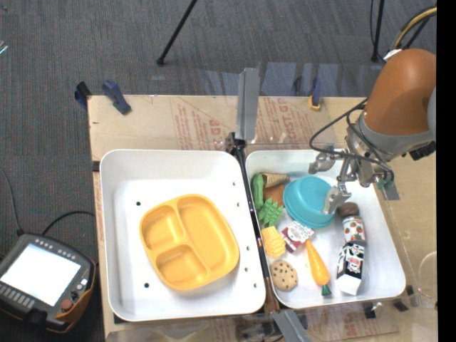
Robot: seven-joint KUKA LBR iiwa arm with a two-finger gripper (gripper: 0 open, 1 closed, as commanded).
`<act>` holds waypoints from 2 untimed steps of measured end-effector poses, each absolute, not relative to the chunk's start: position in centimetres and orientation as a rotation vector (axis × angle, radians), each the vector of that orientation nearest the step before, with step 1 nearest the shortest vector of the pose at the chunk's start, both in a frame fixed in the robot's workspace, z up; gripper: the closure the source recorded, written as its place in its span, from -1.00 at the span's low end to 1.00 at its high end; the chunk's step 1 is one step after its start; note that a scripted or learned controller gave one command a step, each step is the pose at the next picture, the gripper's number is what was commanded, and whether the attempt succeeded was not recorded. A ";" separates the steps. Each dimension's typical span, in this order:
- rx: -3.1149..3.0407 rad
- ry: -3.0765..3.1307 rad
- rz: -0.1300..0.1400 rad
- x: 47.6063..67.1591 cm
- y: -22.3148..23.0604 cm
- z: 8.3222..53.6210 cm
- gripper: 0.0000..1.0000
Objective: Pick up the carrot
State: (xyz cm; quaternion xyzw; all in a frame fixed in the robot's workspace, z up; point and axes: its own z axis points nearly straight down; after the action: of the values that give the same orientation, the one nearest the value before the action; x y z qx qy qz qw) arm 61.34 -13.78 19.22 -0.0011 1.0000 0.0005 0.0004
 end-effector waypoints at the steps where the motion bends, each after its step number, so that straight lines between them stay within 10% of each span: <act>1: 0.210 3.098 -0.006 58.1 -13.4 12.6 -1.00; 2: 0.125 3.058 -0.017 55.9 -13.2 11.6 -1.00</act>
State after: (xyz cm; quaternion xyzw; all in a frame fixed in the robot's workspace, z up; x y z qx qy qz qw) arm 55.85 -13.17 11.62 0.0407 0.9983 -0.0057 0.0402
